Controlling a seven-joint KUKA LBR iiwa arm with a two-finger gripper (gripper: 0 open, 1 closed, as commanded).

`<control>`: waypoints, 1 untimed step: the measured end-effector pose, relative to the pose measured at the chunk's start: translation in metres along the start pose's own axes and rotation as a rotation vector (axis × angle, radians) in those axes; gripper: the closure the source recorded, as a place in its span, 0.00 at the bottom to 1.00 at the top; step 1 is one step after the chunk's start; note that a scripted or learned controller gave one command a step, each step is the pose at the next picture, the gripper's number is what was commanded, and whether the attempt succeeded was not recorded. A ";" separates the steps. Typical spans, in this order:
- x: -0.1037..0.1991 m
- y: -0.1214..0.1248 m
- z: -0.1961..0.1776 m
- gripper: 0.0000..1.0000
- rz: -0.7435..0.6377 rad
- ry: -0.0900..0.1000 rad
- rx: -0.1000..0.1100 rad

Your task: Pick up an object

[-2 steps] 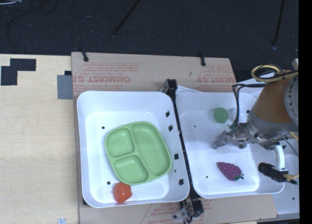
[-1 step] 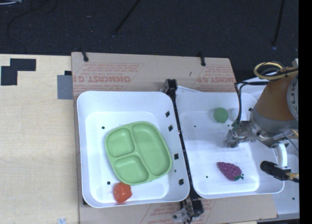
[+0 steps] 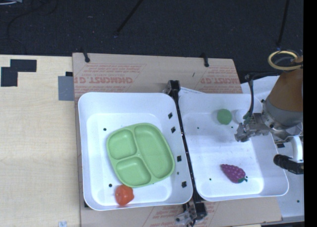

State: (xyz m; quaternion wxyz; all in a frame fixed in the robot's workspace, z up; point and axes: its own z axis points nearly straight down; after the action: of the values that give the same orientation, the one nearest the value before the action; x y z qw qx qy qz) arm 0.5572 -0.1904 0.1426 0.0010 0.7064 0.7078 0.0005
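The grey arm's two-finger gripper (image 3: 243, 133) hangs over the right-hand shallow white plastic bin (image 3: 208, 184), close to that bin's far right side. Whether it is clenched or released cannot be told at this size; nothing shows gripped in it.

Just to the gripper's left and slightly farther back lies a small round green ball (image 3: 224, 116), near but apart from it. Nearer the camera than the gripper, toward the bin's front, lies a purple grape-cluster toy with a green stem (image 3: 233, 172). Either could serve as the object to pick; the ball is the closer candidate, which probably explains why the arm hovers here.

Well to the gripper's left, the other white bin (image 3: 94, 107) holds a light green three-compartment plastic tray (image 3: 140, 155) and, at its front edge, a small orange-red rounded toy (image 3: 124, 195).
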 end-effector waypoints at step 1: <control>-0.009 -0.003 -0.060 1.00 0.002 -0.001 -0.002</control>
State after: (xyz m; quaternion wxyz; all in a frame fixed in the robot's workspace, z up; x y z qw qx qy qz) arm 0.5543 -0.1990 0.2024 0.0020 0.7070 0.7072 0.0007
